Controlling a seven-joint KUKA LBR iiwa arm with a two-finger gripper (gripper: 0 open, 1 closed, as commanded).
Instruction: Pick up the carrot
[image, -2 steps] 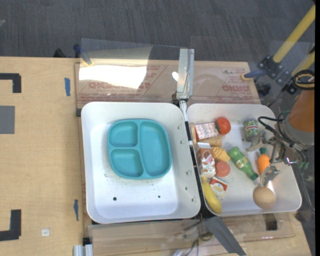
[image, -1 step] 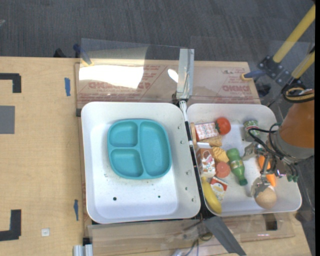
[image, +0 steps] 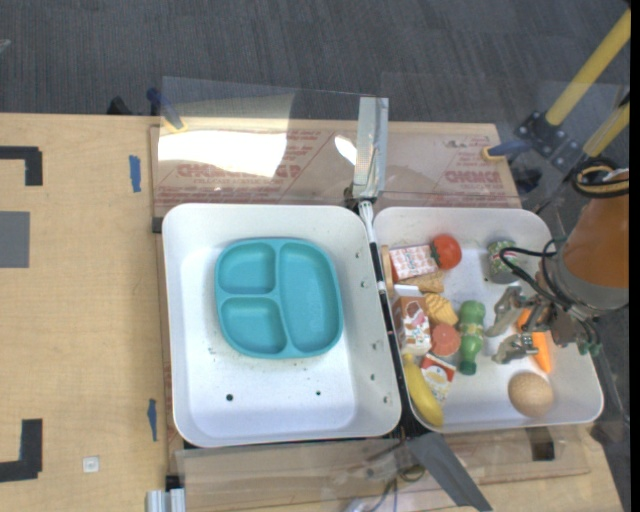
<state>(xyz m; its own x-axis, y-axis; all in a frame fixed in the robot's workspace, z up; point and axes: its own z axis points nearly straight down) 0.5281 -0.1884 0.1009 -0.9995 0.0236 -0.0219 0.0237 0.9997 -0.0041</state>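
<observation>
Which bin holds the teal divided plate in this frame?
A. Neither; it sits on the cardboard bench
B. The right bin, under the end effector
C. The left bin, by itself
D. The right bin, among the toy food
C: the teal divided plate lies in the left bin, while the toy food, including the carrot by the end effector, is in the right bin.

Dark grey carpet behind cardboard-topped bench.
</observation>
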